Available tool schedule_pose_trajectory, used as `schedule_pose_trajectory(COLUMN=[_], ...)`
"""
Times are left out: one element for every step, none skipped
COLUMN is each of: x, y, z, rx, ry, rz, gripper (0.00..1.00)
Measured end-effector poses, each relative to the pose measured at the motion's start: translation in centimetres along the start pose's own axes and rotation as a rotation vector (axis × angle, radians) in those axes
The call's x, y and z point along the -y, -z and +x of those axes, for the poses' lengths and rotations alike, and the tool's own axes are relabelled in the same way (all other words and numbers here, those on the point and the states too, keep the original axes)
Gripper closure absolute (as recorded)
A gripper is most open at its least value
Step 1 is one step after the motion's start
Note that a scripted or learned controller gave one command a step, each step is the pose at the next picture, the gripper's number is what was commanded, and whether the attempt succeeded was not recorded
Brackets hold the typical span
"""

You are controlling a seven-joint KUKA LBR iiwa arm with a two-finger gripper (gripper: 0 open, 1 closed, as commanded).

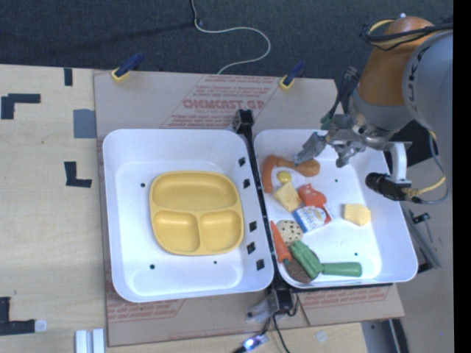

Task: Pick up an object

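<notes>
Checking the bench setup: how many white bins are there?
2: the left bin holds a yellow divided tray; the right bin holds the toy food, under the gripper.

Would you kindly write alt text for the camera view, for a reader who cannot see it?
A grey robot arm reaches from the right, its open pincer above the far end of the right bin, which holds a heap of toy food. The left bin holds a yellow divided tray.

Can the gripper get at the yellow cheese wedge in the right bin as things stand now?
Probably yes. The yellow cheese wedge lies alone on bare floor of the right bin, and the gripper hangs above that bin with nothing between.
</notes>
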State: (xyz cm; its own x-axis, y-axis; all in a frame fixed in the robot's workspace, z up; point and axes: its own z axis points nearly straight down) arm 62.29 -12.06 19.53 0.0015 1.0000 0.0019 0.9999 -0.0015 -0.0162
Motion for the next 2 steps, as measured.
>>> schedule_pose_trajectory(x=[-0.3, 0.4], y=[0.9, -4.4], z=[0.0, 0.8], rx=[0.002, 0.002], ry=[0.003, 0.003], rz=[-0.015, -0.01], gripper=[0.0, 0.0])
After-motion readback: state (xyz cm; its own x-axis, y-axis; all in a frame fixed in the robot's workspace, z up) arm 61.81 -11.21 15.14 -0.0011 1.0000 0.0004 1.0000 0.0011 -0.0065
